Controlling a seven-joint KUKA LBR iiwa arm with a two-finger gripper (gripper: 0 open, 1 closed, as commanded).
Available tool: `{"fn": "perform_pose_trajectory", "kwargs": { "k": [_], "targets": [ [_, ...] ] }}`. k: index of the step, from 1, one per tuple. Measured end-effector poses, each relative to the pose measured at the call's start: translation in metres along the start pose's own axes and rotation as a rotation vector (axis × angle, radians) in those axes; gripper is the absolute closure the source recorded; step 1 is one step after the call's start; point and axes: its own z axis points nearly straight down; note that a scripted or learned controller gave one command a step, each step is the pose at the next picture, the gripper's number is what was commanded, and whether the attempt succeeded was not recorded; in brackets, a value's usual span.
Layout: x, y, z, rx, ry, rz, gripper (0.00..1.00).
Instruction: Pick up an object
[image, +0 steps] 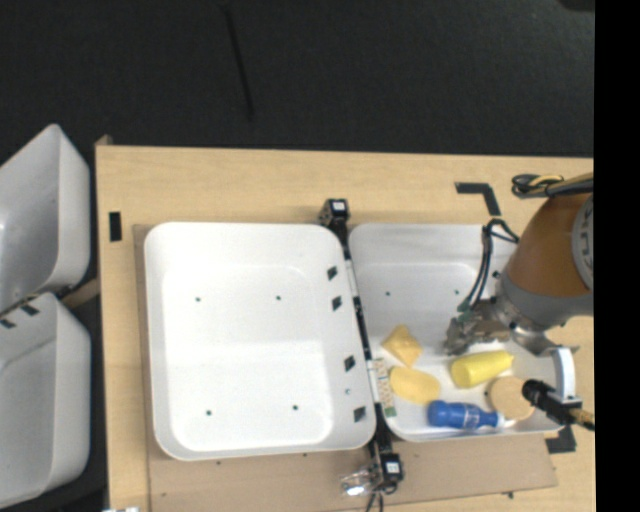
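My gripper (463, 334) hangs low over the right bin (420, 250), on the grey arm with the orange band (548, 248) coming in from the right. Just below and right of it lies a yellow cylinder (482, 368), close to the gripper tip; I cannot tell if they touch. A yellow wedge (403, 346) lies to the gripper's left, apart from it. A yellow oval piece (414, 384) sits below the wedge. Along the bin's front wall lie a blue bottle (462, 416) and a tan round disc (512, 398).
The left bin (240, 340) stands beside the right one, with black clips (350, 330) along the shared rim. White housings (35, 300) sit off the bench's left edge. The things crowd the right bin's front half.
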Motion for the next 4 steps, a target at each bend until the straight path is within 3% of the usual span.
{"fn": "perform_pose_trajectory", "kwargs": {
  "k": [1, 2, 3, 4],
  "targets": [
    [-0.019, 0.042, -0.21, -0.015, -0.009, 0.0, 1.0],
    [0.005, 0.064, -0.435, -0.013, -0.007, -0.002, 1.0],
    [0.049, 0.035, -0.237, 0.022, 0.003, -0.001, 1.0],
    [0.047, 0.049, -0.431, -0.013, -0.007, -0.001, 1.0]
  ]
}}
